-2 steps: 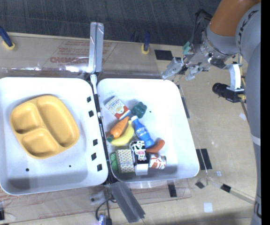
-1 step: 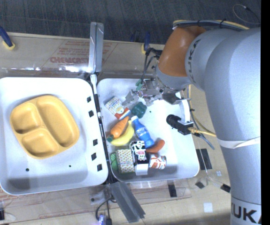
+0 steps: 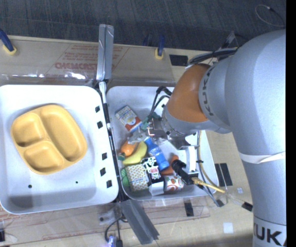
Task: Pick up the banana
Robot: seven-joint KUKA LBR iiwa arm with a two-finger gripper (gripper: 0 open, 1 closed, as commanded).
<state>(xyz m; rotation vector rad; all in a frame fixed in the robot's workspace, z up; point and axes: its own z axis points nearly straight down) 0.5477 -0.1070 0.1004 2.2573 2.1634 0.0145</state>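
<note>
Bins sit side by side on the desk (image 3: 39, 55). The left bin (image 3: 3, 189) is white and holds a yellow tray (image 3: 48, 137) with three parts. The right bin (image 3: 115, 95) is white too and is full of small things.

The banana (image 3: 136, 155) lies in the right bin, near its left wall and about halfway down. It is yellow and a bit tilted. An orange fruit (image 3: 127, 149) touches it on its upper left. A blue bottle (image 3: 157, 155) lies just to its right. Just below the banana are a green dotted box (image 3: 136, 175) and a black and white cow toy (image 3: 150, 165). A small carton (image 3: 127, 117) with a red and white label sits higher up in the bin. A red can (image 3: 174, 184) lies near the bottom right corner.

The grey arm (image 3: 250, 102) comes in from the right, and its orange band (image 3: 188, 99) hangs over the right bin. The end effector (image 3: 155, 130) is low in the bin, above the blue bottle and up and to the right of the banana. I cannot tell how its tips are set, since the arm hides them
</note>
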